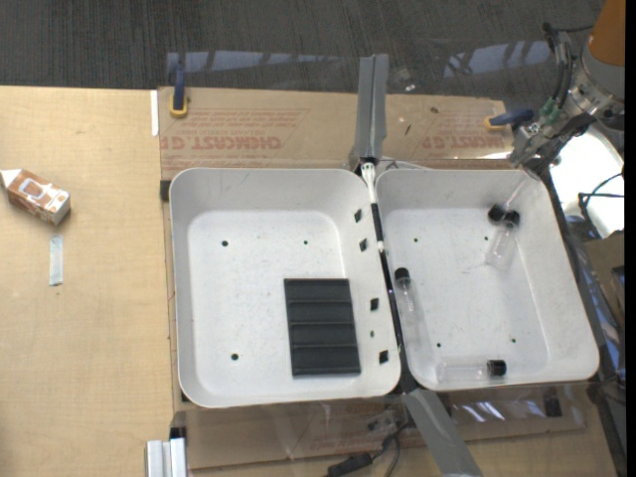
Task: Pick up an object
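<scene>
Bins: left (pixel 199 207) holds one black block (pixel 321 327), right (pixel 556 266) three clear tubes (pixel 500 237); pincer (pixel 542 139) state unclear.

Robotics lab, 2 white bins (pixel 189 266), clamped cardboard (pixel 238 132), bench (pixel 79 366)

Dark grey carpet floor (pixel 248 18) behind; light wood bench (pixel 79 366) w/ cardboard sheet (pixel 268 132).

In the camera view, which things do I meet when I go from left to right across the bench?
Small carton → left bin → black ridged block → right bin → gripper.
</scene>
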### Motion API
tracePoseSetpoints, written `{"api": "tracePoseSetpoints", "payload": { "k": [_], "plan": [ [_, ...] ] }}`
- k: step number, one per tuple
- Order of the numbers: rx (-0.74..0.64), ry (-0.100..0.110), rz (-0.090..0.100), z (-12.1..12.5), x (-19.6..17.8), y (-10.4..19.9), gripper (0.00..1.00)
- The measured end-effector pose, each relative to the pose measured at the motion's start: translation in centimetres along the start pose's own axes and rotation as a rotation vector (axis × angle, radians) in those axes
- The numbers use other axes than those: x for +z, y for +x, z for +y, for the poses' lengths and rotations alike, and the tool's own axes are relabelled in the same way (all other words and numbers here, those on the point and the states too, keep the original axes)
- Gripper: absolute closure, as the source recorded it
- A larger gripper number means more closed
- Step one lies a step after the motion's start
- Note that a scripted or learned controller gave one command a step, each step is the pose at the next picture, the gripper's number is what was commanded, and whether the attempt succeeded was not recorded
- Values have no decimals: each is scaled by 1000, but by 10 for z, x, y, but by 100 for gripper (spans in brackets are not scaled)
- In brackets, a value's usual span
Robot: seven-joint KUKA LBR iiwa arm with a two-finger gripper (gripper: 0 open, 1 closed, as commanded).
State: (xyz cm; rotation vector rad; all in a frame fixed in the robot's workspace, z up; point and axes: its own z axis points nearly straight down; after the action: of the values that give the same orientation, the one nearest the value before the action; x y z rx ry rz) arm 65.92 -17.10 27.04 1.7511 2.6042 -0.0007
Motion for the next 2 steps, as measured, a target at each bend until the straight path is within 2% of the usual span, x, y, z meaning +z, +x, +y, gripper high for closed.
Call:
{"api": "tracePoseSetpoints", "payload": {
  "k": [1,2],
  "plan": [
    [-116,2,3,25,-7,68,100],
    [194,4,3,30,26,102,100]
  ]
}}
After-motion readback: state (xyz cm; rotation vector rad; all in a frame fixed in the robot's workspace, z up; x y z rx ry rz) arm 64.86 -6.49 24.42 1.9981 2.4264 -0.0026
